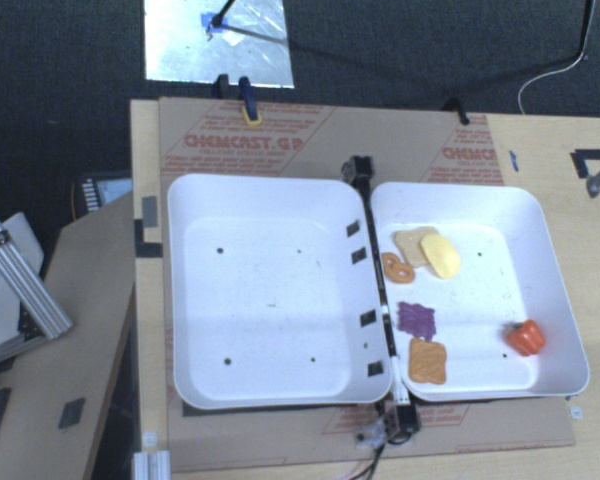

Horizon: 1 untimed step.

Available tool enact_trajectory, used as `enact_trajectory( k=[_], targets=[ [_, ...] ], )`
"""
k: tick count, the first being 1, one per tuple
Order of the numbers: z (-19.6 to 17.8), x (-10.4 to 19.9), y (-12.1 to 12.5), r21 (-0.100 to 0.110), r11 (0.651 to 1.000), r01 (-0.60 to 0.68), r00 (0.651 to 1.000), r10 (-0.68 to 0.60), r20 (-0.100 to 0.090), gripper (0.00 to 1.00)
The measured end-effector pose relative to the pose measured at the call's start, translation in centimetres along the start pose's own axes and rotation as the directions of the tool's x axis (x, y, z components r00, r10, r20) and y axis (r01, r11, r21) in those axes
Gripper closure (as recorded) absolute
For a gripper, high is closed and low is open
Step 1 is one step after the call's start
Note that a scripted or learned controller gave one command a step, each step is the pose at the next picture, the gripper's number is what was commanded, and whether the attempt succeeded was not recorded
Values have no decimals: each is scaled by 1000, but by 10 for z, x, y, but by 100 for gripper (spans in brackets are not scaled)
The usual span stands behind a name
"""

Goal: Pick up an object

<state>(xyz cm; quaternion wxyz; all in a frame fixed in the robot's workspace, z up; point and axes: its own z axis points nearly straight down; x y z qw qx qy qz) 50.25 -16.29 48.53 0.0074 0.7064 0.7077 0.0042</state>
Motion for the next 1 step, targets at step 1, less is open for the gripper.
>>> enact_trajectory(
  k=[1],
  targets=[
    [-54,-31,-16,7,1000,-4,1000,4,0,0]
  ],
)
